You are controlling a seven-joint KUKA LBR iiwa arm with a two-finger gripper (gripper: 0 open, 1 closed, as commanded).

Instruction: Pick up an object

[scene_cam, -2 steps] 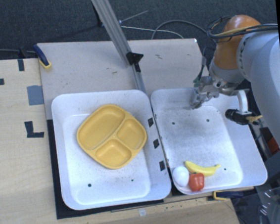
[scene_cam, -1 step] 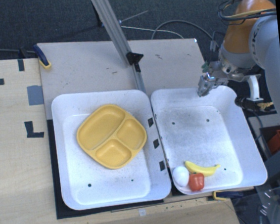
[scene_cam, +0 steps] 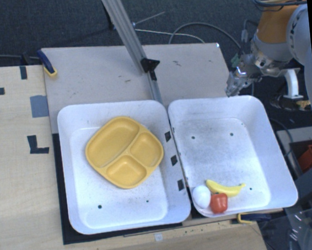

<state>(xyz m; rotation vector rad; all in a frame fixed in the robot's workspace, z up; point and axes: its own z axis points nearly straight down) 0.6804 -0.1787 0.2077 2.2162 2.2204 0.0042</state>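
**Arm parked off the back corner of the right bin**

The arm (scene_cam: 283, 19) is hanging up at the top right, gripper (scene_cam: 236, 82) pointing down just past the far rim of the right bin (scene_cam: 268, 137). Can't tell how the gripper stands. Count: two bins, one yellow divided plate (scene_cam: 124, 151) in the left bin (scene_cam: 73, 158). One banana (scene_cam: 224, 187), one white egg (scene_cam: 201, 196) and one red pepper (scene_cam: 219, 202) are bunched in the right bin's near corner.
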